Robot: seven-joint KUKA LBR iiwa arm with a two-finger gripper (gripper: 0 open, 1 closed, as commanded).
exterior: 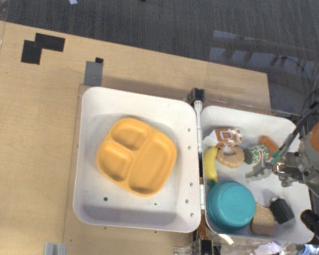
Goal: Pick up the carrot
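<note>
**Pincer low in the right bin, carrot just beyond it**

We see the pincer [267, 167] reaching in from the right rim of the right bin [286, 235], its metal tips low by a green-wrapped item [257, 153]. Whether the tips are apart or together we cannot tell, and nothing is visibly held. The carrot [269, 145], a small orange piece, lies just beyond them toward the bin's far edge, crowded by that green item, so we judge a clean approach is awkward. Nearby sit a bagel [230, 157], a banana [210, 165] along the left wall and a teal bowl [230, 206] at the near edge. The left bin [87, 161] carries a yellow divided plate [136, 156].
</note>
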